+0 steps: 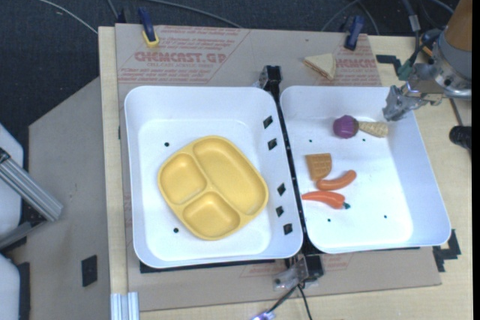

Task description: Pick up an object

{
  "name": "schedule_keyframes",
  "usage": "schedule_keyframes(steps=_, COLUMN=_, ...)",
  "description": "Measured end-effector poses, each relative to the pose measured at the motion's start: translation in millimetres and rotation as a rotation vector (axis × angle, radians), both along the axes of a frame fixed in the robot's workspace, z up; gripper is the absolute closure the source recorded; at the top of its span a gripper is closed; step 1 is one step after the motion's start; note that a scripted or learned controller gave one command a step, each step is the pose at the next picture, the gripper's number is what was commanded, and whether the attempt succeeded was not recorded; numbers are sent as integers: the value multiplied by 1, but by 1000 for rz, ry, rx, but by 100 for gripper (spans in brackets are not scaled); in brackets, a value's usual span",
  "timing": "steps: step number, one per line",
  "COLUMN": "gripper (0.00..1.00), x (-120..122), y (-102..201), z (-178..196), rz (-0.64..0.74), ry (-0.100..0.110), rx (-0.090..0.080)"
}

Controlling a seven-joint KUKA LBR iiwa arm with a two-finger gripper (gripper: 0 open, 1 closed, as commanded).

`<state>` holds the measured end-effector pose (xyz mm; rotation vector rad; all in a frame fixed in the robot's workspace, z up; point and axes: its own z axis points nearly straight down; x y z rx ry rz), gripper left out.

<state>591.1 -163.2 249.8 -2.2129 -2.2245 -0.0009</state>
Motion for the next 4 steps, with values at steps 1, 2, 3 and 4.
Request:
schedule_keyframes(steps=1, gripper=100, x=10, y=46, z=-4, rz=0, ry=-1, rx=0)
schedule_keyframes(steps=2, gripper=100, x=18, y=105, z=-1, rz=1, ry=-3, rx=-1)
schedule_keyframes(steps=3, gripper=100, x=21, y=157, z=-17, rz=1, ry=2, rx=-1)
schedule_keyframes(steps=4, gripper=100, x=21, y=219, z=-13, rz=2, ry=-3, rx=0)
